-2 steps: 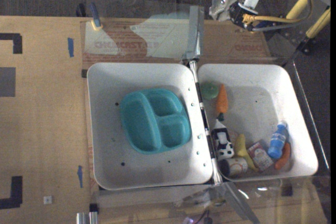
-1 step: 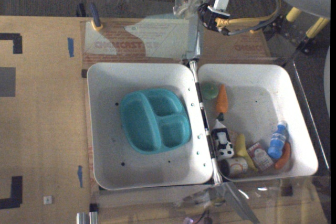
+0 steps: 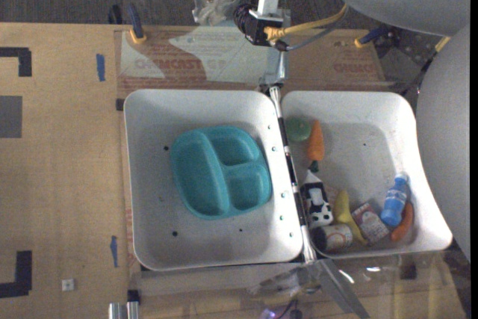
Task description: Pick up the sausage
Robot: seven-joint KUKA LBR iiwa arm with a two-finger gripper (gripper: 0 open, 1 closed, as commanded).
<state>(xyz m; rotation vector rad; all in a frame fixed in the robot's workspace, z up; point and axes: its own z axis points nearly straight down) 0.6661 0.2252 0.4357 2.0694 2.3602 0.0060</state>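
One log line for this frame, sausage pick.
phase: pre-approach | gripper: past the bins' far edge, off target | sausage: right bin, beside blue bottle, untouched | left bin: teal plate

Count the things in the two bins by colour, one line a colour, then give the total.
Teal: 1, plate
Green: 1, round green thing
Orange: 2, carrot and sausage
Yellow: 1, banana
Blue: 1, bottle
Black and white: 1, cow
Red-brown: 1, box
White: 1, round white thing
Total: 9
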